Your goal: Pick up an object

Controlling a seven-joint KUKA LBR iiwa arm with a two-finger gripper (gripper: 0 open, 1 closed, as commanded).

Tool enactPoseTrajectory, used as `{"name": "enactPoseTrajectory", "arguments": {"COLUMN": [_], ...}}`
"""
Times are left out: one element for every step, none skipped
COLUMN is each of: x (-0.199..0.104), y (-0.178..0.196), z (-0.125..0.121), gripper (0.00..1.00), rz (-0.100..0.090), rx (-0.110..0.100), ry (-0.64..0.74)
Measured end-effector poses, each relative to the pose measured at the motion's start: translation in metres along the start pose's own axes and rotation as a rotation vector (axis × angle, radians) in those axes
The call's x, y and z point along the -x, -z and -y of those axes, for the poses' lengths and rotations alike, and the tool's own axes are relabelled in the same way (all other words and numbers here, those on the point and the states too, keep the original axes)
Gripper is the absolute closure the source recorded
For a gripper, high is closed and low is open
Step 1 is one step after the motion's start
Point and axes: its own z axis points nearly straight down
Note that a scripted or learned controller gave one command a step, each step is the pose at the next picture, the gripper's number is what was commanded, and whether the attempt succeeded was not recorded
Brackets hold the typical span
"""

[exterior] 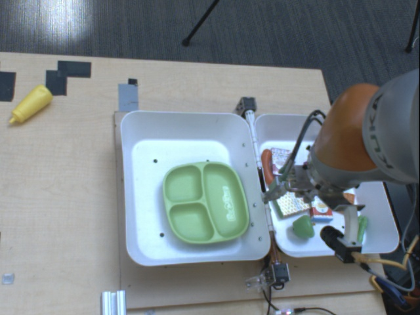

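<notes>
Where the arm (367,136) covers small toys (303,226), its jaws' state is unclear.

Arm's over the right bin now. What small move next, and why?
Probably lower straight down a little. The pincer hangs over the clutter in the right bin, near a patterned packet and a green piece, with nothing seen between its tips.

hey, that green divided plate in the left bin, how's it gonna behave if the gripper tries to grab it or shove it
The green divided plate looks like rigid moulded plastic, so it probably stays stiff and is light for its size. It lies flat and wide on the left bin floor, so tipping or rolling seems unlikely; a push would likely slide it. Its glossy surface and low rim may be slippery to pinch.
</notes>
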Motion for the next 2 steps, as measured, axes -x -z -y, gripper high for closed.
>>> {"name": "enactPoseTrajectory", "arguments": {"x": [0.000,-0.001], "y": [0.000,0.010], "z": [0.000,-0.002], "gripper": [0.00,1.00], "rz": [0.000,0.000], "rx": [0.000,0.004], "ry": [0.000,0.006]}}
